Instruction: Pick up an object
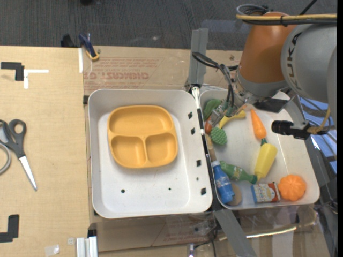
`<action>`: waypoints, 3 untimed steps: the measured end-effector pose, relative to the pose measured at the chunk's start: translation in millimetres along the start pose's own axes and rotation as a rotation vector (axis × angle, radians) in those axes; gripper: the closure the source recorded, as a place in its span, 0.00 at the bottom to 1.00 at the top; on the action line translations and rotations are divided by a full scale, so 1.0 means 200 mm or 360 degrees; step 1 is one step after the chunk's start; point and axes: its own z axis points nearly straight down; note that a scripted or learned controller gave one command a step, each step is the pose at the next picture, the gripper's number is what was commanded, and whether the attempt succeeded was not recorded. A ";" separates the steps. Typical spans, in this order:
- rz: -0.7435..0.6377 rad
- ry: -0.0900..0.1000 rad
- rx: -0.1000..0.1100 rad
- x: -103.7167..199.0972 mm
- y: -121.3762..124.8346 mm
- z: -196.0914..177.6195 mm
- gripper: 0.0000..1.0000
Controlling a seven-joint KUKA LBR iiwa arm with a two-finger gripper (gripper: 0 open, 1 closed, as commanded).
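Right white bin point(300, 167) holds jumble of toy items.
Slim orange plastic carrot point(258, 125): upper middle, lying on slant.
Yellow plastic corn-like cylinder point(265, 160): just below carrot, tilted.
Round orange pumpkin-like toy point(292, 187): lower right corner.
Small red-and-white carton point(265, 193): beside pumpkin, lying flat.
Green plastic bottle point(239, 173): centre, lying on side.
Blue bottle point(222, 183): along left wall, lying down.
Green knobbly toy point(218, 136): upper left.
Yellow banana-like piece point(230, 118): above it.

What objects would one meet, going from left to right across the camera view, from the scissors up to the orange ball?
Grey-handled metal scissors → yellow three-compartment plastic plate → blue plastic bottle → yellow plastic corn cob → round orange toy ball.
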 end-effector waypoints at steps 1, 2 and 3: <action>0.0019 -0.0003 -0.0002 0.28 0.22 -0.19 1.00; -0.0314 -0.0007 -0.0003 -0.05 0.12 -0.53 1.00; -0.0234 -0.0001 0.0001 0.18 -0.06 -0.29 1.00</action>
